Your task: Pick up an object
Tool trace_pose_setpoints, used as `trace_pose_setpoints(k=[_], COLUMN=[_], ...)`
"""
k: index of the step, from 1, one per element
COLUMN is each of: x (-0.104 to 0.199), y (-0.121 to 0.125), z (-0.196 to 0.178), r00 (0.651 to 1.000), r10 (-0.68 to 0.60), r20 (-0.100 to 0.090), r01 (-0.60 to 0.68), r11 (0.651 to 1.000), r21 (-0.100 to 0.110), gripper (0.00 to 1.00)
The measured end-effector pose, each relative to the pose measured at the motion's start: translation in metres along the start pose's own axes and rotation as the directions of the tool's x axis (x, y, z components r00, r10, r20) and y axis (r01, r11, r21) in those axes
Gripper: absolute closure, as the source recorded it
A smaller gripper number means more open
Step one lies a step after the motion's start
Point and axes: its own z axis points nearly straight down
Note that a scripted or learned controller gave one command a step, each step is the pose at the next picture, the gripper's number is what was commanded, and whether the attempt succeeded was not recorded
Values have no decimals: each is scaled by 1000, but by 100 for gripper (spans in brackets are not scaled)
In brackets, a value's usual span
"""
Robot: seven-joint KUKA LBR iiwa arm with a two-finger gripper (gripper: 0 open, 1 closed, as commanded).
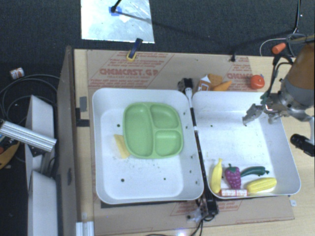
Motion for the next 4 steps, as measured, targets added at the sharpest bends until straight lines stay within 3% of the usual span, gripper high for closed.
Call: trace_pose_setpoints(k=[1, 2, 3, 4], x=[63, 41, 56, 42], y=[70, 91, 92, 92], z=[120, 114, 77, 15], r00=[1000, 1000, 1000, 1000], r10=[-8, -2, -4, 1], r20=[-3, 0, 0, 1], r01=[8, 2, 4, -1], r11=[1000, 1000, 1000, 1000], r21=[3, -3, -6, -8], gripper=[0, 0, 0, 0])
